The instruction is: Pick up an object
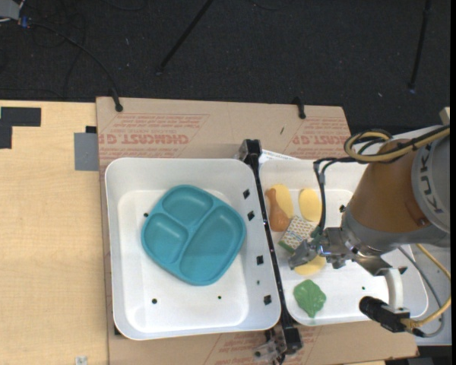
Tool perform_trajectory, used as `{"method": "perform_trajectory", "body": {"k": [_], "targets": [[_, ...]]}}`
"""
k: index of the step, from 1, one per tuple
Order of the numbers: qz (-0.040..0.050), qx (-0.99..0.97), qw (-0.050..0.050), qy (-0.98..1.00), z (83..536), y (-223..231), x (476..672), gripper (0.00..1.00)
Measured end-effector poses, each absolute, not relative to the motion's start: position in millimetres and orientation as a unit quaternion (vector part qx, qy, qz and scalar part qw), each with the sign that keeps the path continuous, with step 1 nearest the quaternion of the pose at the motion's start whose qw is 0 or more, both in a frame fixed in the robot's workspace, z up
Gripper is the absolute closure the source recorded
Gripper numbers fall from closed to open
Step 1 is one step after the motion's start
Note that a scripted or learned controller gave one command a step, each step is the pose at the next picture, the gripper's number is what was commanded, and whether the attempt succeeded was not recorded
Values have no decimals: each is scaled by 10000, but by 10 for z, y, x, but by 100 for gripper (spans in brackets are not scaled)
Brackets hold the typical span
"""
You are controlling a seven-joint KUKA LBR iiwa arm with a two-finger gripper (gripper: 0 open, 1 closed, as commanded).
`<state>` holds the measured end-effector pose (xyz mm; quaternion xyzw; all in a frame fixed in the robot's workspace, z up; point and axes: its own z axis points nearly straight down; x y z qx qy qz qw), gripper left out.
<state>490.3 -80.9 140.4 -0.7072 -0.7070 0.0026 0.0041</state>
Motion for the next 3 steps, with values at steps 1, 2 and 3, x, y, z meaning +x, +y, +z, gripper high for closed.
{"method": "perform_trajectory", "body": {"k": [1, 2, 3], "targets": [[17, -7077, 20, -7065, 881, -809, 4893, 0], [21, -7092, 35, -7049, 990, -817, 4888, 100], [-7, -7068, -6, -7074, 1618, -827, 4906, 100]]}}
